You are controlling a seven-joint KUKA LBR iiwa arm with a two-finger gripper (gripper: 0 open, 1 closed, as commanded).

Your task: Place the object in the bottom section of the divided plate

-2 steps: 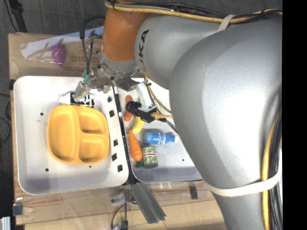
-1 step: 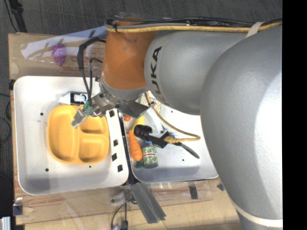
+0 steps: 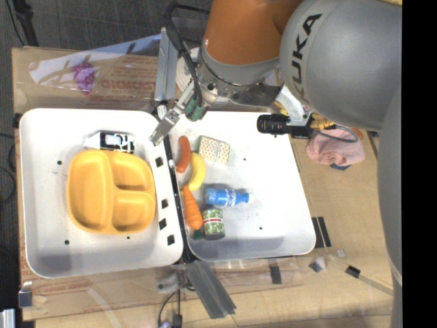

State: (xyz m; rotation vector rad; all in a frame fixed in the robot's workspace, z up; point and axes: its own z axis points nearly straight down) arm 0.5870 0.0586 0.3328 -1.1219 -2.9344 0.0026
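A yellow divided plate [image 3: 109,190] lies in the left bin [image 3: 41,251], with one long section on its left and two smaller ones on its right. All its sections hold nothing. In the right bin [image 3: 280,203], along the left wall, lie a red sausage [image 3: 184,152], a banana [image 3: 197,171], a carrot [image 3: 192,207], a blue bottle [image 3: 225,197], a green can [image 3: 213,223] and a small patterned box [image 3: 214,149]. My gripper [image 3: 164,123] hangs over the wall between the two bins, at their far end, just above the sausage. I see nothing in it.
A black and white card [image 3: 117,141] lies just behind the plate. The arm's big grey and orange body [image 3: 287,33] covers the far side of the right bin. A pink cloth [image 3: 336,149] lies on the bench right of that bin.
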